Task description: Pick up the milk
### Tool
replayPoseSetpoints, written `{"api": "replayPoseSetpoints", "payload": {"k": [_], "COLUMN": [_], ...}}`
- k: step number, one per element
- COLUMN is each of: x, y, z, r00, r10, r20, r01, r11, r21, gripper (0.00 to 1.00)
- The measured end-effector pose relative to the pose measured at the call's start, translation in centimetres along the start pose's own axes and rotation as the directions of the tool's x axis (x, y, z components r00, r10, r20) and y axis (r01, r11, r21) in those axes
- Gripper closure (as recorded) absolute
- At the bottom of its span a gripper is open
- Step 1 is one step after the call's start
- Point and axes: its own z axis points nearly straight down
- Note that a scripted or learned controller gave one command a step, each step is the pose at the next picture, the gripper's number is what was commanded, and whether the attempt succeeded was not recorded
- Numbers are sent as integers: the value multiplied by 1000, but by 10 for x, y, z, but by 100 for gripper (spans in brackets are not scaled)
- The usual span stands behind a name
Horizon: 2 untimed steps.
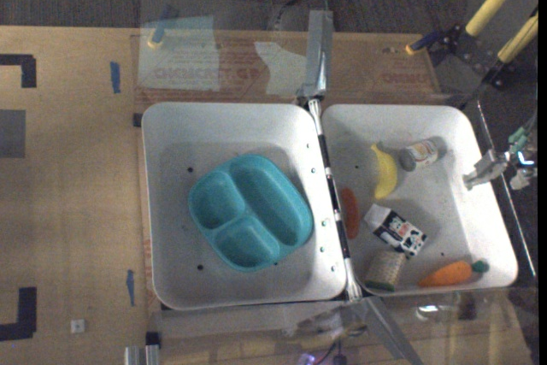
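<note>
Claw is hovering at the right bin's right rim, grip state unclear, and we're judging the milk carton lying mid-bin light, crushable, best pinched across its narrow sides.

Two white bins side by side on bench. Left bin: teal divided plate, three compartments, lying about centre. Right bin: milk carton lying flat near middle, white with dark print; banana above it, next to small grey bottle on its side; red oblong item along left wall; mesh-textured can just below carton; carrot near bottom right corner, green end pointing right. Gripper at right rim of right bin, well apart from carton, nothing seen between fingers. Yellow-handled clamps at top right.
</note>
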Motion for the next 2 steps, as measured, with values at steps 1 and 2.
{"api": "replayPoseSetpoints", "payload": {"k": [1,2], "x": [34,79], "y": [-18,-12], "z": [112,159], "r00": [992,967], "r10": [122,256], "r20": [-1,2], "r01": [-122,-256], "r11": [992,966], "r21": [3,-22], "gripper": [0,0]}}
